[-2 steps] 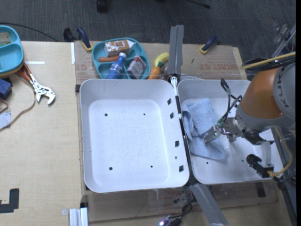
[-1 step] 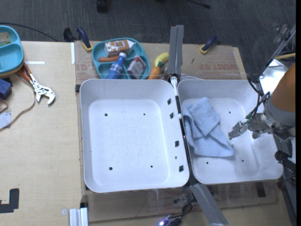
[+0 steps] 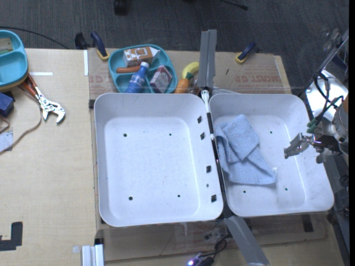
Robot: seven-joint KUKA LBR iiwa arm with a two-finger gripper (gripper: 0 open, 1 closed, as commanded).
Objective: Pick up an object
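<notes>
In the right bin (image 3: 288, 198), a blue cloth (image 3: 241, 151) lies beside the empty, open pincer (image 3: 293, 147).

Illumination is even and diffuse, from overhead. The two white bins are the brightest areas: the left bin (image 3: 150, 165) and the right bin (image 3: 288, 195) show mild washout on their floors, with surface speckle still legible. Soft, short shadows lie along the inner bin walls and under the folds of the blue cloth (image 3: 243, 148). A strong glare patch appears at the right edge near the arm's cabling (image 3: 327, 93), where detail is lost. The dark carpet (image 3: 166, 10) at the top is underexposed and shows little texture. Focus is acceptable across the desk (image 3: 50, 176); fine detail is soft overall, with visible grain. The gripper (image 3: 297, 144) region is slightly blurred. Straight edges bow slightly near the frame borders.
</notes>
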